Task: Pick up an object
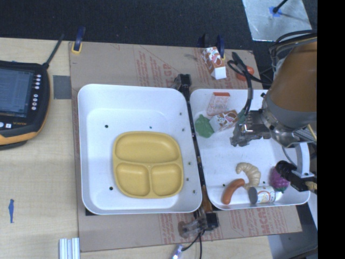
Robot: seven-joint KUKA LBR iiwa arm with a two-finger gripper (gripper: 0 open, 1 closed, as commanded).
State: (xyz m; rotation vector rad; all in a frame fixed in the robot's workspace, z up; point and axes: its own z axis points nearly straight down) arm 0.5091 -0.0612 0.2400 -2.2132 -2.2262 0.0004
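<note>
Camera view, pincer (237,140) grip state unclear, over rt bin (215,201), curved tan croissant (249,171) nearby

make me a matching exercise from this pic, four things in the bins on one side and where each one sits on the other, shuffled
Things:
1. yellow divided plate
2. green toy
3. sausage
4. purple toy

Places:
A. right bin, near its left wall
B. right bin, front right corner
C. left bin, in the middle
D. right bin, front edge, below the croissant

Pairs: 1-C, 2-A, 3-D, 4-B
</note>
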